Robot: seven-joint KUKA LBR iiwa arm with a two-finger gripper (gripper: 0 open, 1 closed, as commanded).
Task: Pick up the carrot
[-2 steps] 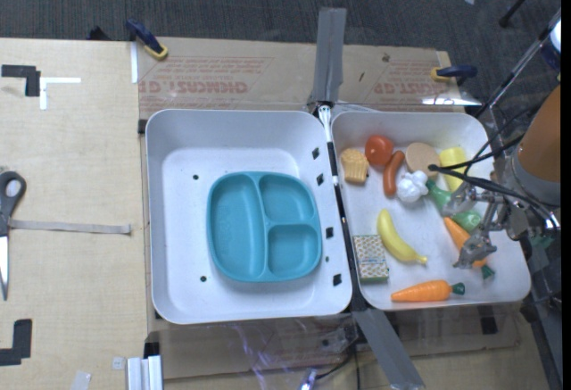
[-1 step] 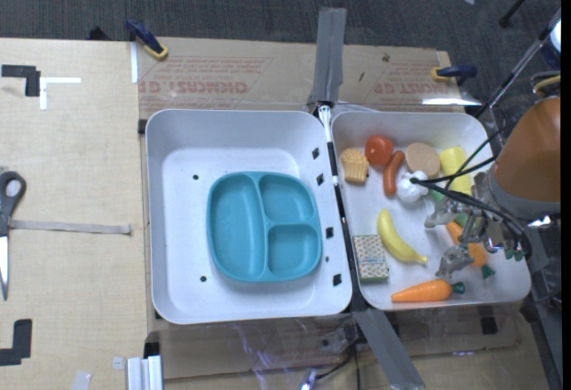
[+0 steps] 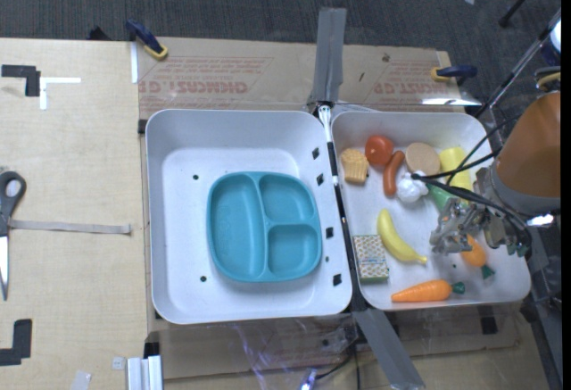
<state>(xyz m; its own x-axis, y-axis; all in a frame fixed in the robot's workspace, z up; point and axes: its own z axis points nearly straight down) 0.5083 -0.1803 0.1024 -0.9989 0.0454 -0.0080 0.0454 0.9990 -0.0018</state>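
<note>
- the step looks like the reach: the hand (image 3: 453, 236) is low inside the right bin (image 3: 500, 290), but the carrot (image 3: 423, 292) is not in it yet.
- the carrot lies flat by the bin's wall at 6 o'clock, with its green end pointing to 3 o'clock. nothing touches it.
- from the hand, the carrot is at about 7 o'clock, near but apart.
- next, i think the hand must move toward 7 o'clock, get right over the orange middle, then go down and close on it.
- the banana (image 3: 399, 239) sits just at 9 o'clock from the hand, so the hand could bump it.
- the arm comes in from 3 o'clock, with its orange band (image 3: 535, 147) up high and the hand hanging down into the bin.
- i cannot tell how the hand is set; wires and dark parts hide it.
- the left bin (image 3: 169, 290) has a blue tray (image 3: 265, 226) in it.
</note>
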